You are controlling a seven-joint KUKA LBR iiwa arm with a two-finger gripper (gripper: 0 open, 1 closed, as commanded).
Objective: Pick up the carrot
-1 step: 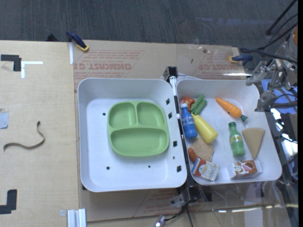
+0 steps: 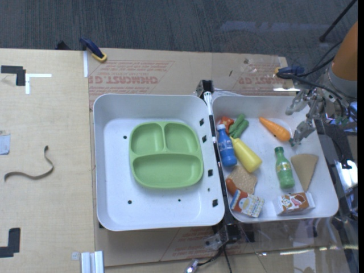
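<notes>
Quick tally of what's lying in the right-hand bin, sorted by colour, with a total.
Orange: 1, the carrot
Green: 2, the green bottle and the green vegetable
Blue: 1, the blue bottle
Yellow: 1, the yellow bottle
Brown or tan: 2, the bread slice and the tan wedge
Red-and-white packs: 2, and
Total: 9, not counting a small red thing partly hidden near the blue bottle's cap.

Pincer (image 2: 300, 121) open — just beside carrot (image 2: 274, 128)
</notes>
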